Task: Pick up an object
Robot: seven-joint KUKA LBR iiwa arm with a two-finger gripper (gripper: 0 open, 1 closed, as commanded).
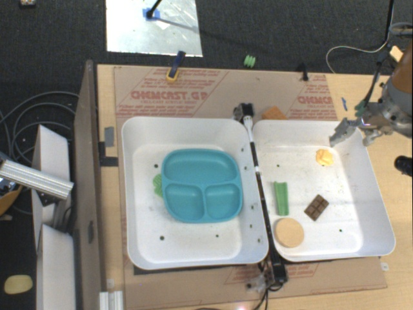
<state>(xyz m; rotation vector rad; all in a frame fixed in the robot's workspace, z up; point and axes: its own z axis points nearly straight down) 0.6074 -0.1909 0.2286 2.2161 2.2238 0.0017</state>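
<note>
The bench [303,95], a cardboard-covered top printed with red lettering, carries two shallow white bins side by side. The left bin [139,173] holds a blue divided tray [201,185] near its middle; a small green piece [157,185] pokes out from under the tray's left edge, most of it hidden. The right bin [368,192] holds four loose things: a tan round disc [289,232] at its near left corner, a green bar [281,197] upright just above the disc, a brown chocolate-like square [316,207] tilted near the middle, and a small yellow lump [324,157] toward the far edge. The arm [397,102] is cut off at the right edge. Its gripper [340,134] hangs over the right bin's far right corner, just beside the yellow lump, with nothing visibly held; how wide its jaws stand I cannot tell.
</note>
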